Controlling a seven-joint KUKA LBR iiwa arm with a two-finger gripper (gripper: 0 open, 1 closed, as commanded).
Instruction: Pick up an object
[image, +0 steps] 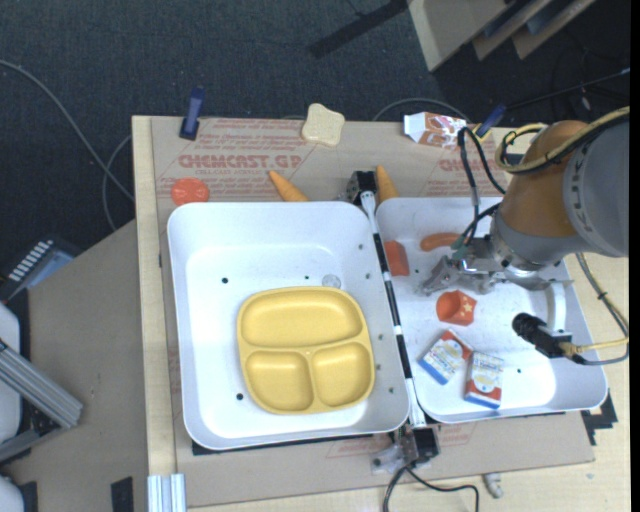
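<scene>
Red block (457, 308), the likeliest target of the pick, lies on the floor of the right bin (585, 385), just in front of the claw (455, 277) of the grey-and-orange arm, as seen from the overhead camera. The claw hangs low over the bin, close to the block. Whether it is spread or pressed together cannot be told from this angle, and nothing is seen held in it. A small orange piece (397, 258) sits beside the divider between the bins, an orange sausage-shaped toy (437, 241) lies just behind the claw, and a blue-edged packet (444, 357) and a second packet (484, 380) rest nearer the front. In the left bin (200, 300), a yellow divided plate (305, 350) stands well apart from the action. The risk appears to be one of aim. The claw looks offset toward the block's far side, so a closure here could clip an edge and skid the block toward the packets, or catch nothing at all.
</scene>
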